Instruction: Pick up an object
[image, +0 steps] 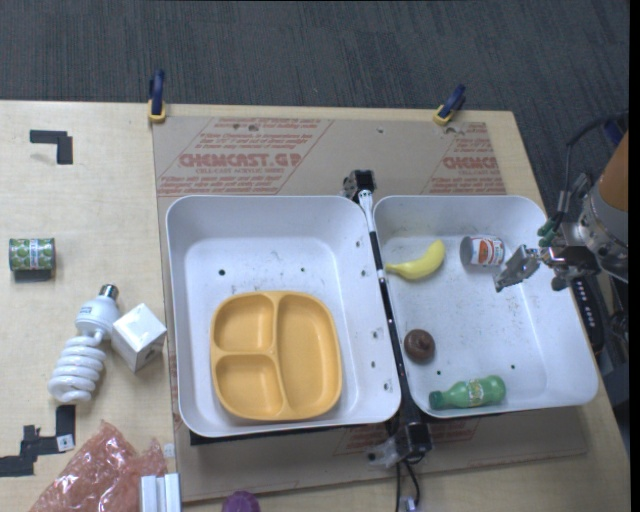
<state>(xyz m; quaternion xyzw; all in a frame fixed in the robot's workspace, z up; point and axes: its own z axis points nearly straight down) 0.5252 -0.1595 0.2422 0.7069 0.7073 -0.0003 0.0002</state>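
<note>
The right bin holds a yellow banana, a small red-and-white can lying on its side, a brown round object and a green bottle lying near the front wall. My gripper hangs over the bin's right part, just right of the can and apart from it. Its fingers stand open with nothing between them. The left bin holds a yellow divided plate.
Left of the bins, the bench carries a green can, a white spiral bulb, a white cube and a pink mesh bag. A black divider rail runs between the two bins.
</note>
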